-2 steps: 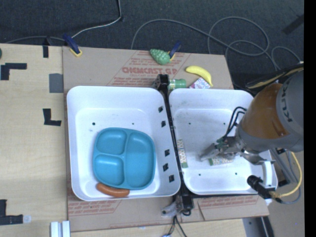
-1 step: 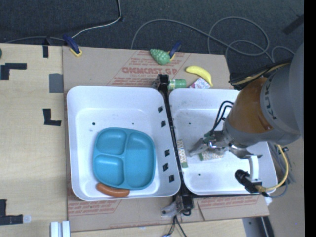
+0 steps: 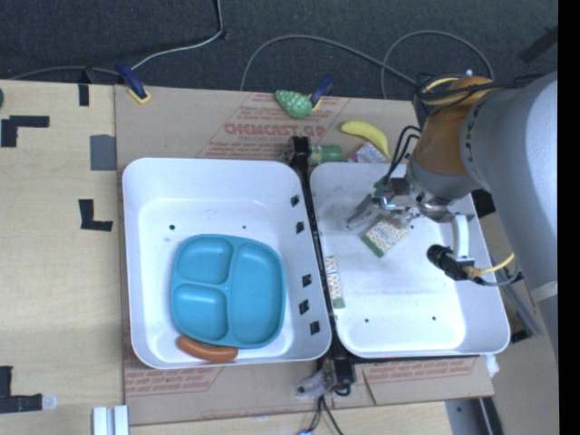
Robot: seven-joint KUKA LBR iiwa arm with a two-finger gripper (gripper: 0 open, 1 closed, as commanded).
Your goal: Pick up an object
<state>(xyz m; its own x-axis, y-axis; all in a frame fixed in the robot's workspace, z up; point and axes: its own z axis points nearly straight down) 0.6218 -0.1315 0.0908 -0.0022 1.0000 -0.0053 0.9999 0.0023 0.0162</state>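
Observation:
A small patterned packet (image 3: 385,236) lies in the right bin (image 3: 408,324), in its upper middle. My gripper (image 3: 381,212) hangs just above the packet's upper edge, and its metal fingers (image 3: 362,216) are spread apart with nothing between them. The packet rests on the bin floor, beside the fingertips and not gripped. In the left bin (image 3: 145,188) a blue divided plate (image 3: 227,288) lies flat, with an orange sausage (image 3: 207,350) against its front edge.
Behind the bins on the cardboard lie a yellow banana (image 3: 365,136), a green knobbly toy (image 3: 294,103) and a small green item (image 3: 326,154). A patterned strip (image 3: 333,279) lies along the divider between the bins. The arm's body covers the right bin's far right side.

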